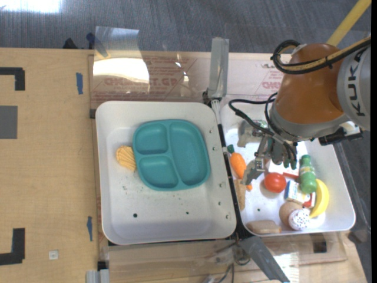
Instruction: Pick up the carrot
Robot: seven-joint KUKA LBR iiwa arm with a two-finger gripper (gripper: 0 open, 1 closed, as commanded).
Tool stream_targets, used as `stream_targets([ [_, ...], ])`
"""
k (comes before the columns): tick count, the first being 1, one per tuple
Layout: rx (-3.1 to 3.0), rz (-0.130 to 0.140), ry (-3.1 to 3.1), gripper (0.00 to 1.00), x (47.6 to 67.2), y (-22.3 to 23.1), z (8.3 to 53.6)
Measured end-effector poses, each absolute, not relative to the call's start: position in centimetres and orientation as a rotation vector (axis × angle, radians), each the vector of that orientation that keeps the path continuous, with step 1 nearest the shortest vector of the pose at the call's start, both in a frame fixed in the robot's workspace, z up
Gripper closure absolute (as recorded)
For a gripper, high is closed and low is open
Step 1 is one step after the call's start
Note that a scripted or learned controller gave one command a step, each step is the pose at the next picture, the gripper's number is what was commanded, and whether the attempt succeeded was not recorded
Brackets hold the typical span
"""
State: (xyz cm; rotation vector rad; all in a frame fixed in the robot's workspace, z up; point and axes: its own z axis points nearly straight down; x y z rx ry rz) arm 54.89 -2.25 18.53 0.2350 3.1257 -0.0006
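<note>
Hand [257, 171] hangs just beside carrot [237, 164] — right bin [341, 208].

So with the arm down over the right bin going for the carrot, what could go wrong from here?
1. The carrot lies against the right bin's left wall, so one side of the pincer may have no room to get around it.
2. The tomato sits just to the right of the pincer, so it might get bumped or picked instead.
3. The pincer looks to be right of the carrot, so closing now may miss it.
</note>
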Motion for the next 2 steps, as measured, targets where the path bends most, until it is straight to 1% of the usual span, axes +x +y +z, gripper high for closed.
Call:
stream_targets([
  [1,-0.301,0.002,3.117,0.0,62.4,-0.8,18.6],
  [2,-0.217,0.002,3.13,0.0,56.2,0.5,18.6],
])
